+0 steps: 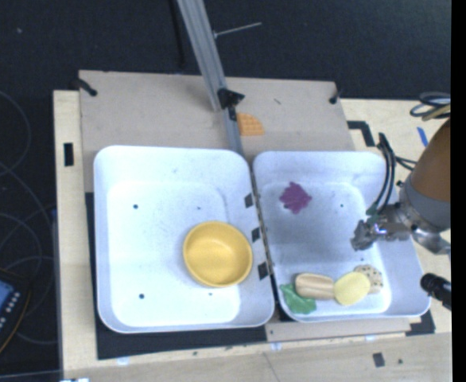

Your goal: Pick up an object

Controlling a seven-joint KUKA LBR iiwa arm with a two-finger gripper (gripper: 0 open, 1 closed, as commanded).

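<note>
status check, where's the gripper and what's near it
Gripper over right bin, nothing seen held. Yellow lemon-like piece and tan piece below it. Purple scrap off to the side.

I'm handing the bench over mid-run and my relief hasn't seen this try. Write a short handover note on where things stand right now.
Gripper: over the right-hand white bin, near its right wall, above the bin floor. Nothing shows between its fingers; whether they are open or shut is unclear.

Right bin holds: a flat purple piece toward the back; along the front edge, a tan bread-roll shape, a yellow lemon-like toy, a speckled beige cookie-like piece and a small green piece.

Left-hand white bin holds a round yellow bowl.

Done: nothing picked yet.
Left: close on an object and lift it. The cookie-like piece and lemon toy lie nearest the gripper.
</note>
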